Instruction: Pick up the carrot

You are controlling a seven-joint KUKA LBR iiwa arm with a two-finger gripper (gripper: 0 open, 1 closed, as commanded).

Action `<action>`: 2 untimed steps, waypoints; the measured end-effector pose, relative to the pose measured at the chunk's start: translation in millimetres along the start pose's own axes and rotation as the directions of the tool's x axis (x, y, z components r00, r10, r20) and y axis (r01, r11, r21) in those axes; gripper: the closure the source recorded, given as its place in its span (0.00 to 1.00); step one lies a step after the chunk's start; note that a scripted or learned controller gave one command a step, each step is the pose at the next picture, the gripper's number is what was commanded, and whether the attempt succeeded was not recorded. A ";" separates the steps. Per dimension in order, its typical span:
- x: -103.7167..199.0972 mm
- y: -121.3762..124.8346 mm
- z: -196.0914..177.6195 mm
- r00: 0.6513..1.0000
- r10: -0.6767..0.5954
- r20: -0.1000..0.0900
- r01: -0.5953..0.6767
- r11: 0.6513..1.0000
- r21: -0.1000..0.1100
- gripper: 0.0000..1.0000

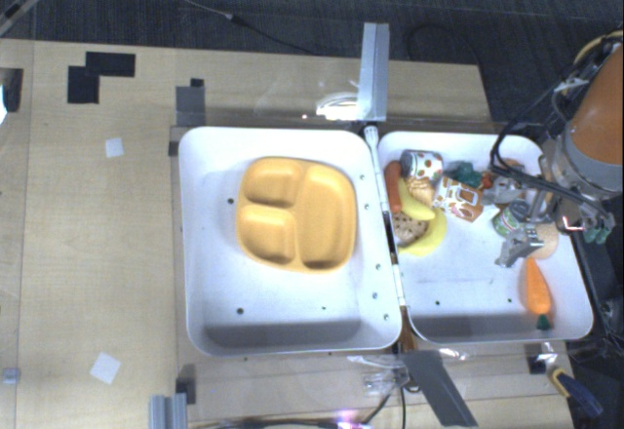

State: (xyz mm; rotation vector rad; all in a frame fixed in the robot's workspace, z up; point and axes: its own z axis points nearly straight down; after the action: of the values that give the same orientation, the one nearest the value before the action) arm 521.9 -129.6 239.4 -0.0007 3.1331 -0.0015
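Bench [88, 252] spanned the frame, light wood, with black marks at upper left. Left bin [210, 320] sat centre frame and held a yellow divided plate [295, 214], three compartments, lying flat in the bin's upper middle. Right bin [468, 305] touched it along the centre seam. Arm [595, 125] entered from the right edge at mid height, orange band showing. Gripper [517, 247] hung over the right bin's right half, just above the carrot; whether clenched or released could not be told. A clutter of small items lay in that bin's upper left: a banana [422, 232], a reddish sausage-like piece [392, 185], and patterned toys [458, 200]. Carrot [535, 289] lay in the lower right corner of the right bin, orange, green tip pointing down-frame, apart from the clutter, not gripped.
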 end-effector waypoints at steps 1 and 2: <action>-13.6 -27.1 116.5 0.993 0.117 -0.009 -0.117 0.993 -0.001 0.00; 32.2 -76.7 149.9 0.989 0.148 0.005 -0.148 0.989 0.002 0.00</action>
State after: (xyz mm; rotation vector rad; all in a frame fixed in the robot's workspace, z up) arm 491.0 -206.5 89.3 0.2315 3.1198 -0.0040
